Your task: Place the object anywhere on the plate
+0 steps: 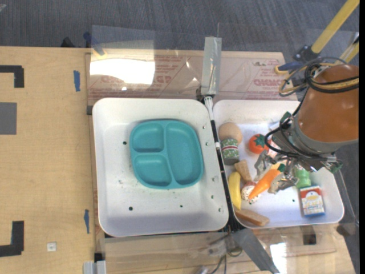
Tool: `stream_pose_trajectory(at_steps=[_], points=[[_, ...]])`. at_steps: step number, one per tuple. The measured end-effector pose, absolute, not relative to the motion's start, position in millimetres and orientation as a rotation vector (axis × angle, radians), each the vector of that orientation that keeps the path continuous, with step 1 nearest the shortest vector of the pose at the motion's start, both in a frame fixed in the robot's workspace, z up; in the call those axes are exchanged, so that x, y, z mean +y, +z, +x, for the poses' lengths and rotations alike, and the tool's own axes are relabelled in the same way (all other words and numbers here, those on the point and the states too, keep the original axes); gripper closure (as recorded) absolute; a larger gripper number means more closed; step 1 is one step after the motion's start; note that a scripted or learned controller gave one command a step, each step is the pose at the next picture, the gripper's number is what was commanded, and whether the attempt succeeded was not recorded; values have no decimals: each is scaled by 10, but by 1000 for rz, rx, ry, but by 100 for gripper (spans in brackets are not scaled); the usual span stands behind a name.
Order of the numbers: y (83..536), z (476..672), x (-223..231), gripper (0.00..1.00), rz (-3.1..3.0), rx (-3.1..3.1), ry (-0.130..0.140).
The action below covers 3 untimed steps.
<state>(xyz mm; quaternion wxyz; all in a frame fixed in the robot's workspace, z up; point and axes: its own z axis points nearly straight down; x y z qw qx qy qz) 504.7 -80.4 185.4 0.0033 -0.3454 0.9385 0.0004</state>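
Carrot (264, 182) lies tilted in the right bin (331, 210), right under the end effector (279, 173). I cannot tell its grip state.

Orange-banded arm (331, 104), black cables

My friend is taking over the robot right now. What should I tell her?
Gripper: low in the right bin, over the toy carrot; whether it grips anything cannot be told.
Plate: teal, three sections, in the left bin, nothing on it.
Also in the right bin: banana, tomato, small carton.
Done: nothing placed.
Left: pick one object, set it on the plate.
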Motion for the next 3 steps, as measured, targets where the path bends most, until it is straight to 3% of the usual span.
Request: stream_pose_trajectory(at_steps=[1, 2, 3], points=[[1852, 5539, -87, 100, -1170, 2907, 4], [3108, 5381, 741, 100, -1082, 2933, -2], [3069, 5372, 717, 0, -1078, 2943, 1]])
